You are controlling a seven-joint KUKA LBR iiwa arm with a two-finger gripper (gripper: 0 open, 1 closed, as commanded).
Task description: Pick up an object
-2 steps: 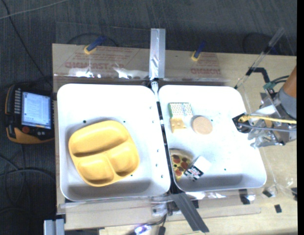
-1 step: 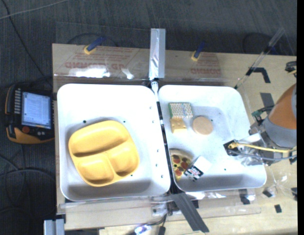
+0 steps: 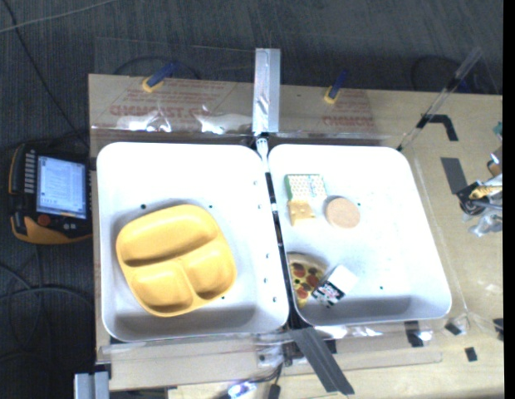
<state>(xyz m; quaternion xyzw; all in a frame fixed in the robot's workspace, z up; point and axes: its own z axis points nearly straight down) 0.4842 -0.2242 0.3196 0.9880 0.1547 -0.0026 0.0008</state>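
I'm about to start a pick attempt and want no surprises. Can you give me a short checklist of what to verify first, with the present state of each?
1. Pickable things in the right bin: ok. A green and white block, a yellow cheese piece, a round tan disc, a pizza slice and a small black and white item lie there.
2. Disc stands apart from its neighbours: ok.
3. Cheese piece apart from the block: not ok, they touch.
4. Pizza slice apart from the bin wall: not ok, it lies in the corner by the divider.
5. Yellow divided tray sits flat in the left bin: ok.
6. Gripper state: cannot tell.
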